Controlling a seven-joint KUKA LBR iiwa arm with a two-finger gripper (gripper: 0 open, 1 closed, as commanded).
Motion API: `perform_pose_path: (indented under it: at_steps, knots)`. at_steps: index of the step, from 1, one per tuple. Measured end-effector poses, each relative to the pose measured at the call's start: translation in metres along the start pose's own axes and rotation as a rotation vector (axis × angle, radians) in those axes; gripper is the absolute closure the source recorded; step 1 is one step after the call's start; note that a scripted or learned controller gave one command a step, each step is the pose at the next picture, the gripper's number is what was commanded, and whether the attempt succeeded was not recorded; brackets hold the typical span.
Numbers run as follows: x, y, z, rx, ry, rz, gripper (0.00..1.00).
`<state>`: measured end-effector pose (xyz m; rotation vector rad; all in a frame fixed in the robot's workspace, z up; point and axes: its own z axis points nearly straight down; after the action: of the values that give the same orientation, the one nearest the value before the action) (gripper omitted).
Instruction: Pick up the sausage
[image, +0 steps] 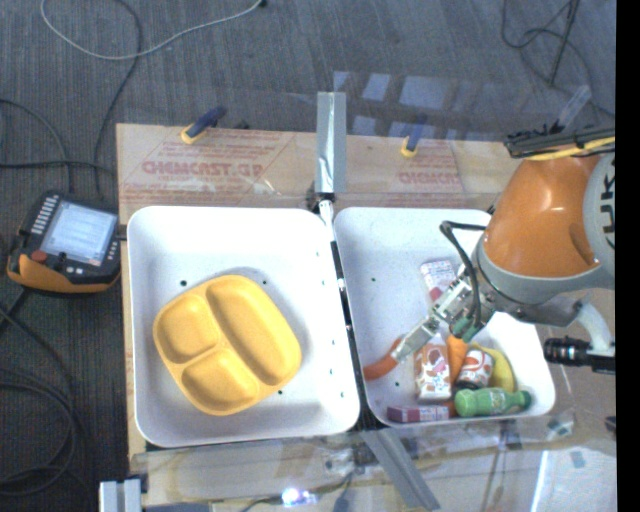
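A yellow 3-compartment plate (227, 343) lies in the left bin (145, 240). In the right bin (385, 240), the orange-red sausage (383, 362) lies near the left wall, one end touching the gripper (422, 336). The gripper reaches in from the right, its tip low over the sausage's right end; whether its jaws are apart or together cannot be told. Just right of it sit a small carton (432, 372), a carrot (456, 356), a green bottle (490, 401) along the near wall and a banana (503, 371). A packet (438, 274) lies farther back.
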<state>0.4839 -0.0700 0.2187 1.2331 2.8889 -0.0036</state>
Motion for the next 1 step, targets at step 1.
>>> perform_pose_path:
  at_steps: [1]
  knots:
    - [0.0183, 0.0167, 0.0358, 0.001, 0.003, -0.023, 0.0]
